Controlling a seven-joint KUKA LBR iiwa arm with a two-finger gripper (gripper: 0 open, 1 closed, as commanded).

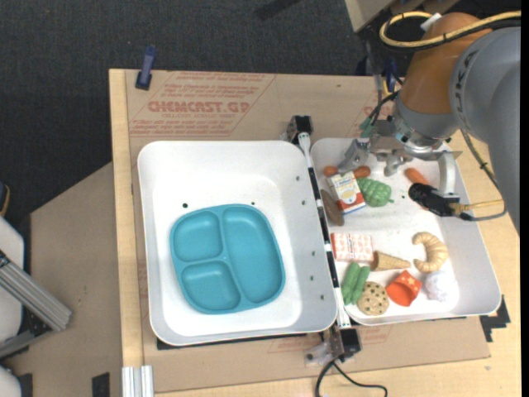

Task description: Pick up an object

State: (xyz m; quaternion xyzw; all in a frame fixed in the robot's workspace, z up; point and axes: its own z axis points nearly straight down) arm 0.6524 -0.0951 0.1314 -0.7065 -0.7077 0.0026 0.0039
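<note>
Green plastic by the look of it, the toy vegetable [376,193] lies near the top of the right bin [488,284], touching the small carton [347,192] on its left. My gripper [388,157] hangs just above and beside it; whether it is spread or closed I cannot tell. I judge the piece light, hollow, stiff and a bit slick, so I would pinch across its narrow middle, away from the carton.

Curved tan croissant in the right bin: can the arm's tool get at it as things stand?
Probably yes: the curved tan croissant lies uncovered, with the tool hanging over the bin's far end; a red piece crowds it.
</note>
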